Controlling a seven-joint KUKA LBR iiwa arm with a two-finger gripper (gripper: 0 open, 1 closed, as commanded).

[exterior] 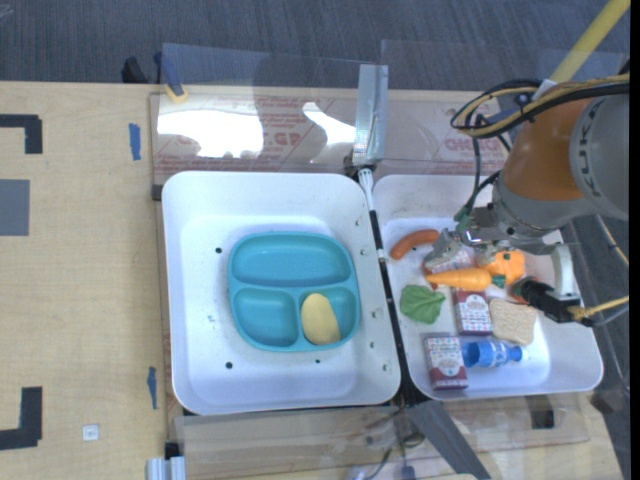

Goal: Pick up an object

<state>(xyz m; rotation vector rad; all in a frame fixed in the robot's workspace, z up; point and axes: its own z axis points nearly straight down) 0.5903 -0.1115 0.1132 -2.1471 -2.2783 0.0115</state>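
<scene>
Arm (560, 158) in from right, over right bin (575, 368). Gripper (447, 258) down low among the clutter, right at the carrot (462, 279); finger state unclear, can't tell. Around it: sausage (413, 241), green leaf (422, 303), small carton (473, 314), bread slice (512, 321), water bottle (493, 354), dark red box (444, 360). Left bin (190, 268) with blue divided tray (290, 268), yellow lemon (320, 319) in lower right compartment.

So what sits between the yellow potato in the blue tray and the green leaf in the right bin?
In the camera view, between the yellow potato and the green leaf lie the blue tray's rim and the two bins' adjoining white walls.
</scene>
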